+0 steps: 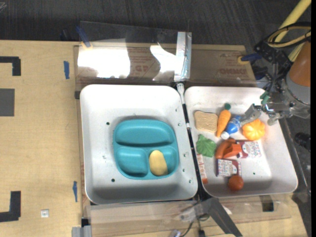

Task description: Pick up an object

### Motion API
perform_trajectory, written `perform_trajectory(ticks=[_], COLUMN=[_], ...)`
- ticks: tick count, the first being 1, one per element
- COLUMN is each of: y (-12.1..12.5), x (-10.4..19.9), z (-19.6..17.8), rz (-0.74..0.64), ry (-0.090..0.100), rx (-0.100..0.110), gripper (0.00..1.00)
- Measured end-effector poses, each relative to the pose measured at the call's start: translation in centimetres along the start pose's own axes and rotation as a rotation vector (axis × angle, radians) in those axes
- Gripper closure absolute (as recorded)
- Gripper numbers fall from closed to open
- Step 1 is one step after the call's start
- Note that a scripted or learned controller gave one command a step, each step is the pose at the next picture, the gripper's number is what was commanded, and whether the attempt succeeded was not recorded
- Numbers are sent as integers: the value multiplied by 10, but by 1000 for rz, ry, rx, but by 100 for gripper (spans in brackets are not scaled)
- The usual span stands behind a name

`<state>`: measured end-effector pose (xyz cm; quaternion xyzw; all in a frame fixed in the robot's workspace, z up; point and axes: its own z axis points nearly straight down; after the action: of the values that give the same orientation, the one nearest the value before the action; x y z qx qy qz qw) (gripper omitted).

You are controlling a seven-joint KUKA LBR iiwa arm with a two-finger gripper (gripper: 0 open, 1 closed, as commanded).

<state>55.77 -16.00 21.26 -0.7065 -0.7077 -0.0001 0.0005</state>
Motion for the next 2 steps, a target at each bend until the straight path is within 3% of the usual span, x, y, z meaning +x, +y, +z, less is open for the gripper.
perform_trajectory(ticks=[1, 2], y=[15, -17], x=[16, 34], z=[124, 125], rz=[200, 26], ry=[-2, -1], rx=[-8, -7], gripper=[0, 0])
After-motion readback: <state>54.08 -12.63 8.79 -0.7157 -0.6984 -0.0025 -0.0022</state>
